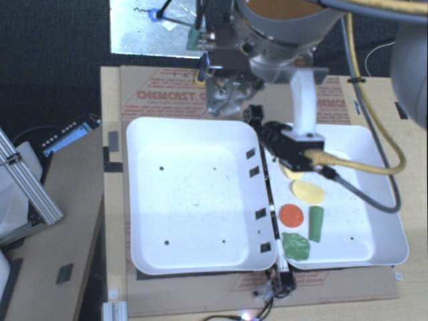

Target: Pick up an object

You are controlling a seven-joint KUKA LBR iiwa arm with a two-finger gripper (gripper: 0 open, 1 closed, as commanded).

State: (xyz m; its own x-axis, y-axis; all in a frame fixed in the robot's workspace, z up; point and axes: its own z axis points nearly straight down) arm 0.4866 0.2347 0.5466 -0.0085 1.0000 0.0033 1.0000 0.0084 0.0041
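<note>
Several small things lie in the right bin (374, 179) near its left wall: a yellow piece (308, 191), a red-orange disc (291, 215), a green cylinder (315, 223) and a crinkled green leafy piece (296, 246) at the front corner. My gripper (225, 100) hangs high over the back rim of the left bin (194, 199), close to the divider between the bins. It is well apart from the things, which sit further forward and to the right. Nothing visible is carried by it.
The two bins meet at a black-clipped divider (266, 192). Cardboard (160, 92) lies under both bins. A yellow cable (364, 159) loops over the right bin's back half. A silver sheet (150, 12) lies behind the bench.
</note>
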